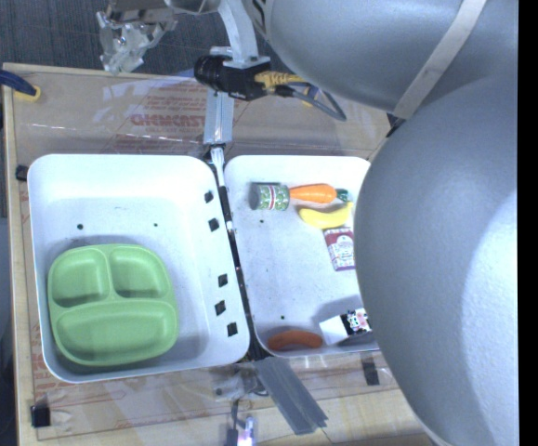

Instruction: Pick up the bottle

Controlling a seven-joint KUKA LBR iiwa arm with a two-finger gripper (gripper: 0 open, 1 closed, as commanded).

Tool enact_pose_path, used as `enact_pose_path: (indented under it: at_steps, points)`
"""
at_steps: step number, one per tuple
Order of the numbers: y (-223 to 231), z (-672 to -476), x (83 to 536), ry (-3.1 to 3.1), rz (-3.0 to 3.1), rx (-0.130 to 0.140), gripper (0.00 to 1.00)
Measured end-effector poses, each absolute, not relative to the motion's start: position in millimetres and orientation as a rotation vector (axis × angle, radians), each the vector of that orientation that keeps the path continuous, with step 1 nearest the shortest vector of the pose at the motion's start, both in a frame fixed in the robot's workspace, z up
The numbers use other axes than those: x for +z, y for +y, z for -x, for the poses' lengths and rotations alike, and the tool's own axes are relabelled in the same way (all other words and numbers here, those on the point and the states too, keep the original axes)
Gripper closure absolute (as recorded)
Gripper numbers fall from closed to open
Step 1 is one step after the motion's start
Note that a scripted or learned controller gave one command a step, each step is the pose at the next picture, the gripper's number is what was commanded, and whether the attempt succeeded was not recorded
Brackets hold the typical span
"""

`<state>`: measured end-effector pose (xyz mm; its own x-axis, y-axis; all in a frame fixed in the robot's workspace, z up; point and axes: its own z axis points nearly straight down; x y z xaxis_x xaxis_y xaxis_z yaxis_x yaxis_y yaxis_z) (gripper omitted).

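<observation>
arm up top, bottle lying in the right bin.

you'll find the gripper in the upper left of the frame, above the bench's far edge and well apart from both bins; i cannot tell how its jaws stand. the grey arm fills the right side of the frame. the bottle, red-labelled, lies near the middle right of the right bin, just below a banana and a carrot. a small green-labelled can lies left of the carrot, touching it. a brown sausage-shaped thing and a small white box sit along the bin's lower edge. in the left bin, a green divided plate rests at the lower left.
</observation>
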<state>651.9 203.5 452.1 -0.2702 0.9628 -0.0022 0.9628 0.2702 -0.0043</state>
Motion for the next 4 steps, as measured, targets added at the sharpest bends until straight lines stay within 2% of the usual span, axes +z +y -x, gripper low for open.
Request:
enact_pose_path:
  at_steps: [4]
  points:
    - [217, -649.1, 491, -2.543, 1.839, 0.018, 1.00]
